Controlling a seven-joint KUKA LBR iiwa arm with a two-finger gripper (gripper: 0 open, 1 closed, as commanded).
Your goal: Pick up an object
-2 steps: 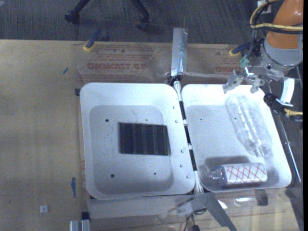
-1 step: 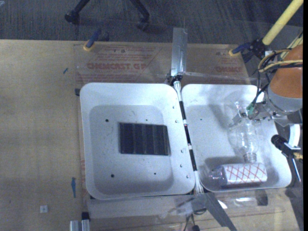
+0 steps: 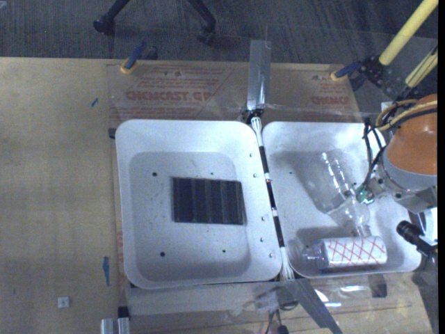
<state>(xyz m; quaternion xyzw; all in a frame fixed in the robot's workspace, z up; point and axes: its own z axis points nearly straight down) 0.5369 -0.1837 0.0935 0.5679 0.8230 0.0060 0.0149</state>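
Over the right bin (image 3: 278,141), the arm (image 3: 411,152) comes in from the right edge, orange band uppermost; the jaws (image 3: 364,195) sit low near that bin's right wall, and whether they are open or closed on anything I cannot tell, too small and glare-washed. Just left of the jaws lies a clear plastic bottle (image 3: 332,179), tilted, hard to outline against the white. Below the jaws, by the bin's near wall, lies a small bottle with a red crosshatch label (image 3: 353,252), on its side, cap end pointing left. Well left of the jaws, the left bin (image 3: 139,145) holds a dark ribbed rectangular tray (image 3: 208,200), flat at centre. Both bins sit side by side on the wooden desk (image 3: 49,186).
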